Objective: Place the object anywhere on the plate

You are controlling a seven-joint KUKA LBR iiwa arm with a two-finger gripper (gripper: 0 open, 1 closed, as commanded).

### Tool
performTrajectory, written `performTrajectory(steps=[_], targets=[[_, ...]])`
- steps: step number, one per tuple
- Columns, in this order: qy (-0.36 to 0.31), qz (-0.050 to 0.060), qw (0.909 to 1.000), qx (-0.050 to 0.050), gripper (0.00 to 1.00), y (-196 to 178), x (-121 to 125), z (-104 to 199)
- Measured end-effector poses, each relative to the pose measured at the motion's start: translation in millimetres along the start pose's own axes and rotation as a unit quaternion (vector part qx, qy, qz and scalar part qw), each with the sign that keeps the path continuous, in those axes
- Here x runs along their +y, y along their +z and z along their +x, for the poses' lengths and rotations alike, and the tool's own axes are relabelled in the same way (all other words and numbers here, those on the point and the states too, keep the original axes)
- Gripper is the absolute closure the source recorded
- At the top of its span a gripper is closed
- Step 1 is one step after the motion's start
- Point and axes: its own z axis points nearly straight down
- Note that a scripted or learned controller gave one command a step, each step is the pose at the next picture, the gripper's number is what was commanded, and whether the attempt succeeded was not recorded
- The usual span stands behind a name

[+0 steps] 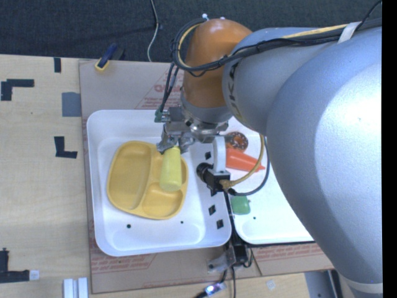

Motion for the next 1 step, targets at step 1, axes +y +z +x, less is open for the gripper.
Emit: performTrajectory(steps=[1], targets=[[0.000,0.000,1.0000,0.000,0.00,-0.4,0.2,0.1]])
